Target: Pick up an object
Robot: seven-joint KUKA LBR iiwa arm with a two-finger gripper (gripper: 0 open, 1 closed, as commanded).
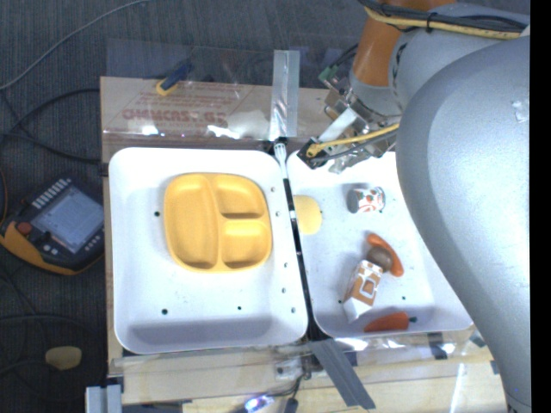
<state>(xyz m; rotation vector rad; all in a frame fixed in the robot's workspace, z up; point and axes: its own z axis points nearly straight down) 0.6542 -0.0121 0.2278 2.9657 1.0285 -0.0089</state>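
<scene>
The hand (331, 151) hangs over the right bin's (331, 312) far edge — grip unclear — with the small white cup (366, 199) just beside it.

1. The grey arm (482, 170) covers the right side of the right white bin (331, 231).
2. A pale yellow round thing (307, 214) at that bin's left wall is half hidden.
3. Whether the jaws are parted is unclear.

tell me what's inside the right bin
The right bin holds a pale yellow disc, a small white-and-orange object, a carton and two orange pieces; the arm covers its right side.
</scene>
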